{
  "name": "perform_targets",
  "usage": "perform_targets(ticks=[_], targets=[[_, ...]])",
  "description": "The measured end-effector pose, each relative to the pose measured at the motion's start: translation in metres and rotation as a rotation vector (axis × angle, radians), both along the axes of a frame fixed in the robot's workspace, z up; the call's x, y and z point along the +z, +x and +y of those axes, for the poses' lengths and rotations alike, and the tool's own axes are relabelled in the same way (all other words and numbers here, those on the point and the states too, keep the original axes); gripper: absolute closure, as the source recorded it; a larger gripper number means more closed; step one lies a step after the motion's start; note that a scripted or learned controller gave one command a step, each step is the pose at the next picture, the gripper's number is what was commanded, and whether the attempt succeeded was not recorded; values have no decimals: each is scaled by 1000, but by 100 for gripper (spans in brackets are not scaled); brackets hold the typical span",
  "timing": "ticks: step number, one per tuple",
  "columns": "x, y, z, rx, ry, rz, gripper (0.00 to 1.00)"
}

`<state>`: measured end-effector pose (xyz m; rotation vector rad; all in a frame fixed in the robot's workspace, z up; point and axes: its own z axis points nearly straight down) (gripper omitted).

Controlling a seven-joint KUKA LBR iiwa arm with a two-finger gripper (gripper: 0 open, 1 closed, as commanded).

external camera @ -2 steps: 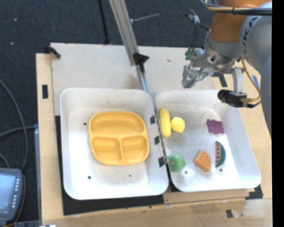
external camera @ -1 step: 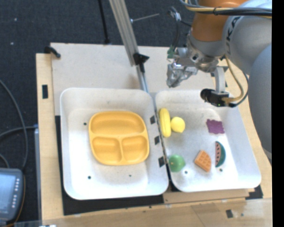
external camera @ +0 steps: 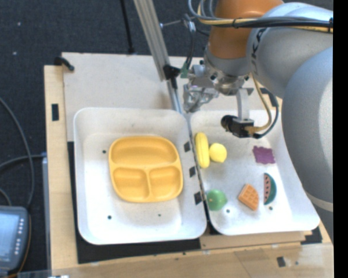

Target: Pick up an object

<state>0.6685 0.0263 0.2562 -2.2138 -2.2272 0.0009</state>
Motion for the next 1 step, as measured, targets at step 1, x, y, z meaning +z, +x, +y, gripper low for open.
perform_targets(ticks=[1], targets=[[5,3,52,1,1,-3,100]])
